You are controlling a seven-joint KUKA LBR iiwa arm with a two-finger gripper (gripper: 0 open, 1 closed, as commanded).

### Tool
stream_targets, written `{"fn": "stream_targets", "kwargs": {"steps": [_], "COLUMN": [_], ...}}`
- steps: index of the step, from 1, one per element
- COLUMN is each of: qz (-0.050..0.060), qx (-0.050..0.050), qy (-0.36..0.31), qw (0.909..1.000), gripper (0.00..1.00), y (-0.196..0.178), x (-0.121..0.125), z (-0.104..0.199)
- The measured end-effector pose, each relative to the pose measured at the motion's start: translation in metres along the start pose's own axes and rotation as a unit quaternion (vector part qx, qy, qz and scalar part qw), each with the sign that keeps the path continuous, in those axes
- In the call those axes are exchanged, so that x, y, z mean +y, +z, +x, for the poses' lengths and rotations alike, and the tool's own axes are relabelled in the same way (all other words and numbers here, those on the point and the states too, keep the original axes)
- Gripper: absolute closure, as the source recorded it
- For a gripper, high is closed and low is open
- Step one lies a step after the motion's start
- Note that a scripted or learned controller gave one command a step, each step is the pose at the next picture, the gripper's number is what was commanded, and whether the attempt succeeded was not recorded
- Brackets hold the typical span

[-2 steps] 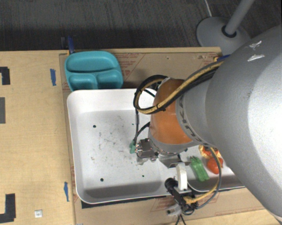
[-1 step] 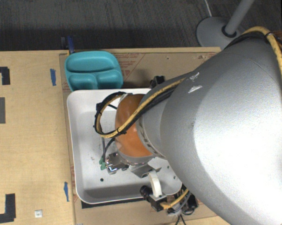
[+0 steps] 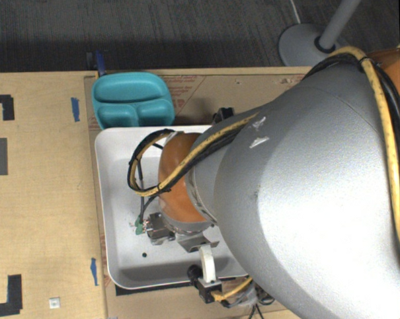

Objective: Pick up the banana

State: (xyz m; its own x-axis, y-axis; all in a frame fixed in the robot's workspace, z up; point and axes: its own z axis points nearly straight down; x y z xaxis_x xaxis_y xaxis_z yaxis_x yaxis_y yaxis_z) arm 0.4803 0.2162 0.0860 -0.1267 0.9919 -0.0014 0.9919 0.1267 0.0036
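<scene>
One white bin lay in plain sight on the bench, and the grey arm reached down into it from the right, covering most of the bin's right half. We saw the orange band above the wrist hanging over the middle of the bin, with a loop of black and yellow cables bowing out to its left. Below the band, the metal wrist hardware sat low over the bin floor, near the front wall. How the jaws stood we could not tell, since the wrist hid them from above. Where the banana lay we could not tell either; the bare part of the bin floor to the left of the wrist was plain white. Beyond the bin's far wall, just beside it, stood a teal moulded tray. Blue tape marks and black corner marks dotted the bench to the left.
</scene>
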Motion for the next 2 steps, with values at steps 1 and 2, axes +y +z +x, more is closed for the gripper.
{"fn": "stream_targets", "kwargs": {"steps": [1, 2], "qz": [0.0, -0.002], "qx": [0.0, 0.003], "qy": [0.0, 0.225], "qw": [1.0, 0.9743], "gripper": [1.0, 1.0], "y": [-0.0097, -0.0017], "x": [0.0002, 0.0016], "z": [0.0001, 0.0054]}}
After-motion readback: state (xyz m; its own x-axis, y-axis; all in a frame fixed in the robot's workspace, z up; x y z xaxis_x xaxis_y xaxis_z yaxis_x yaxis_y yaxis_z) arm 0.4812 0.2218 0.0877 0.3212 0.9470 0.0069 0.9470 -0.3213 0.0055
